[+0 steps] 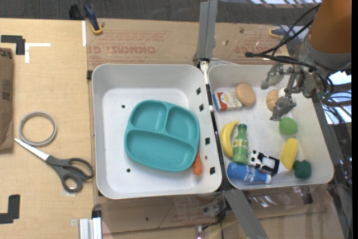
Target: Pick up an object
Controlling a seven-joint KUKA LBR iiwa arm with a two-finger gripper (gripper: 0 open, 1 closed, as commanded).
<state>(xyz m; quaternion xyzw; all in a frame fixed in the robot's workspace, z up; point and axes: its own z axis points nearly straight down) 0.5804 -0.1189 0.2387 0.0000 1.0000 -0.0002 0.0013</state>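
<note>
Several small things crowd the right bin, and that crowding is the risk. Nearest under the gripper lie a pale egg-shaped piece and a green ball, just beside each other near the bin's far right wall. Coming down between them, the fingers could nudge one aside or close on nothing; the round ball would likely roll. I cannot tell whether the fingers are apart or together. The arm reaches in from the right, wrist tipped down over that corner. The teal plate sits alone in the left bin.
</note>
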